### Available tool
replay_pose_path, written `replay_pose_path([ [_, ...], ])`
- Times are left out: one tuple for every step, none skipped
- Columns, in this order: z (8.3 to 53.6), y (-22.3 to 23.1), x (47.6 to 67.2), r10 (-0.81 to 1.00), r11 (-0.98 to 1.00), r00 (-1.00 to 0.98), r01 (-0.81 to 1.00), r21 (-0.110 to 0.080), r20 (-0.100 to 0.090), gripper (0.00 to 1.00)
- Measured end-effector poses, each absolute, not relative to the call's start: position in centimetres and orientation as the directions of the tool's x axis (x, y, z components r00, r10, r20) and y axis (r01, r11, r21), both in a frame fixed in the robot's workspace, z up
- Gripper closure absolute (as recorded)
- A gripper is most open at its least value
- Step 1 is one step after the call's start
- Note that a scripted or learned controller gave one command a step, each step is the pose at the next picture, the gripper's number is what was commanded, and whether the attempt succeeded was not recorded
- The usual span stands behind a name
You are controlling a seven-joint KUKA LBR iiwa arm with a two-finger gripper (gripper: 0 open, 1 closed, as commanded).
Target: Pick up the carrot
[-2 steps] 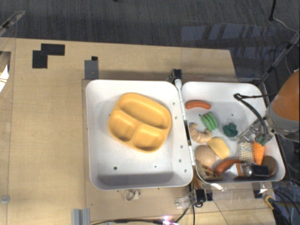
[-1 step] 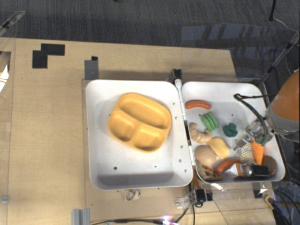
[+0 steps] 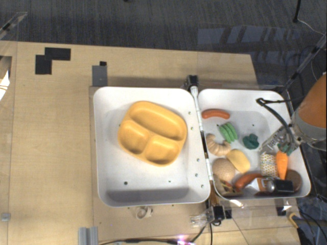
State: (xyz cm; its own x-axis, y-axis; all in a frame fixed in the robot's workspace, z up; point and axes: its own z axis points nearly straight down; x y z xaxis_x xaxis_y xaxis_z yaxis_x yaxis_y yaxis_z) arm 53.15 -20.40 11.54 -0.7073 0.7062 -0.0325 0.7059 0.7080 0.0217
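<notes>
While a yellow three-compartment plastic plate (image 3: 152,132) lies in the left shallow white bin (image 3: 104,152), the right white bin (image 3: 240,97) holds toy foods, among them a red sausage (image 3: 215,114) and green pods (image 3: 228,132). At its right side stands the small orange carrot (image 3: 281,164), long axis near vertical in view, green top uppermost, beside the metal two-finger gripper (image 3: 276,142), whose finger state cannot be told. Both bins rest on a pale wooden bench (image 3: 46,152) over dark grey carpet (image 3: 163,14).

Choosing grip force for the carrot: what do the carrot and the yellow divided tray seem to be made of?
Carrot: likely moulded plastic toy food, with even orange colour and a smooth surface. Yellow tray: probably hard plastic with a matte to slightly glossy finish, judging by its uniform colour and soft highlights on its rounded compartments.
</notes>
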Motion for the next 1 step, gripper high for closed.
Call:
replay_pose_path([
  [11.51,-20.4,53.14,0.707,0.708,-0.707,0.706,0.021,-0.032,0.0],
])
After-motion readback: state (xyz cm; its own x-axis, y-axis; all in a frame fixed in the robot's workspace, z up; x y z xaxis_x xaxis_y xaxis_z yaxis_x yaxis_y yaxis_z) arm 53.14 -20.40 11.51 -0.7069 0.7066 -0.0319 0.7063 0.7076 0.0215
